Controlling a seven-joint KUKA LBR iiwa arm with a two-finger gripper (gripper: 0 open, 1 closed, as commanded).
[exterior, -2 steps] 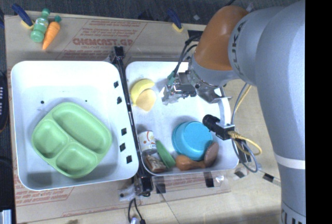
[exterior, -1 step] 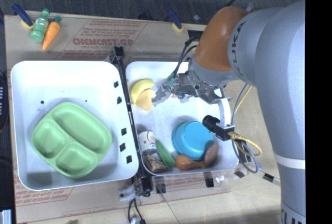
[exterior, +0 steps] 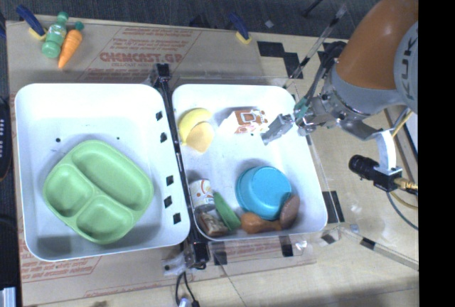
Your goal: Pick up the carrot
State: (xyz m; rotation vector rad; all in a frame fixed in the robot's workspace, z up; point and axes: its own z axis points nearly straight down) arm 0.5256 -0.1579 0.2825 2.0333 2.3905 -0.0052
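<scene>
An orange-brown, carrot-like piece (exterior: 257, 223) lies at the front edge of the right bin (exterior: 302, 156), wedged between a green elongated item (exterior: 226, 212) and a brown lump (exterior: 289, 209), just below a blue bowl (exterior: 264, 191). A second, bright orange toy carrot (exterior: 69, 47) lies outside the bins on the cardboard at the far left corner, next to a green toy bottle (exterior: 53, 39). My gripper (exterior: 277, 128) hangs over the right bin's far right part, beside a white packet with red print (exterior: 245, 119), well apart from both carrots. Nothing shows in it.
The right bin also holds a yellow fruit (exterior: 195, 129) at its far left and a small can (exterior: 202, 193) at the front left. A green divided plate (exterior: 98, 190) lies in the left bin (exterior: 35, 114). Blue clips sit on the cardboard's far edge.
</scene>
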